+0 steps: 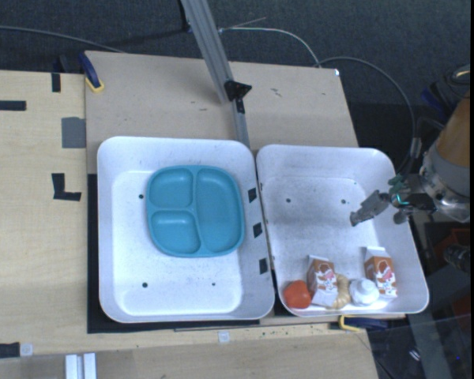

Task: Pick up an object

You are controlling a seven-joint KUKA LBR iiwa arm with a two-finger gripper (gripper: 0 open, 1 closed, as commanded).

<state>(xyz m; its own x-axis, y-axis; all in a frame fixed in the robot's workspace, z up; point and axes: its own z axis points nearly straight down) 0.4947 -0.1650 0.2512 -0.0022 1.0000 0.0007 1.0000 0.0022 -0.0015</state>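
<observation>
cartons waiting at the right bin's near edge, pincer hovering above.
pincer spread unreadable; it needs lowering squarely over one carton, avoiding the tomato.

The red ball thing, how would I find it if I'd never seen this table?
Look at the right white bin, down at its near edge where small items huddle. The red round object is leftmost in that group, beside a small carton. It is the only plain red, ball-shaped thing; its neighbours are boxy cartons or pale.
</observation>
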